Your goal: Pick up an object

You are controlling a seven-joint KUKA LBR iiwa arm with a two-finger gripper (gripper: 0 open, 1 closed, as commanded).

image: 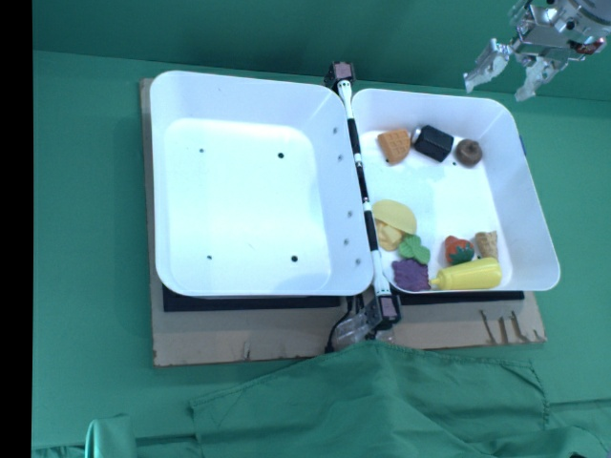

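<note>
Green cloth covers the worktop (86,208) across the whole frame, with a rumpled fold of the same cloth (382,404) bunched along the bottom edge. On it lies a flat sheet of brown cardboard (239,346), and on the cardboard sit two shallow white bins side by side.

At centre left is the left bin (177,93), its floor bare apart from four small dark dots. A white rod with black ends (358,184) runs down the seam between the two bins, from top centre to bottom centre.

Right of the seam, the right bin (535,227) holds the toy food. Along its upper part, from left to right, are an orange wedge (393,145), a black block (433,142) just beside it, and a small brown round piece (468,152). Lower down, near the seam, a yellow piece (392,221) touches a small green piece (414,248), with a purple bunch of grapes (410,275) below them. Just right of the grapes lies a yellow bottle (468,275) on its side along the bin's lower wall. Above the bottle are a red strawberry (458,250) and a tan piece (487,244), close together.

In the upper right corner of the frame, the end effector (503,80) hangs above the bin's upper right corner, outside the rim, well apart from every toy. Its fingers are spread wide with nothing between them.
</note>
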